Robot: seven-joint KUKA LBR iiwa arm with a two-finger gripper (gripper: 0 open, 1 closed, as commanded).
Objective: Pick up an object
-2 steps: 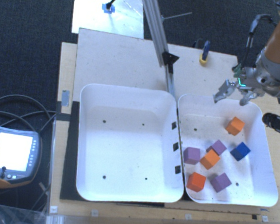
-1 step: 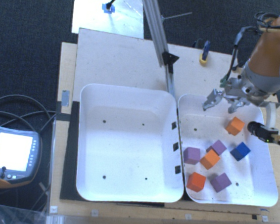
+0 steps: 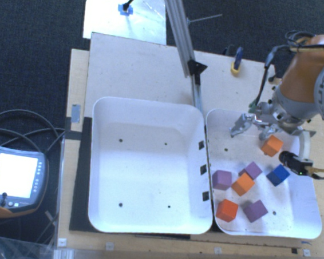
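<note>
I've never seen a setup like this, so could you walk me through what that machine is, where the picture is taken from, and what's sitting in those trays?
That is a robot arm, grey with an orange band, reaching in from the right. One camera fixed above the bench looks down at a slant. Its tool hangs over the back of the right tray. I see nothing between its fingers. That tray holds small blocks: three orange, three purple and a blue one. An orange block lies near the tool. The left tray sits alongside, and a handheld control screen lies on the floor to the left.

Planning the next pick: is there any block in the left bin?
No, the blocks, such as the blue block, all lie in the right bin.
</note>
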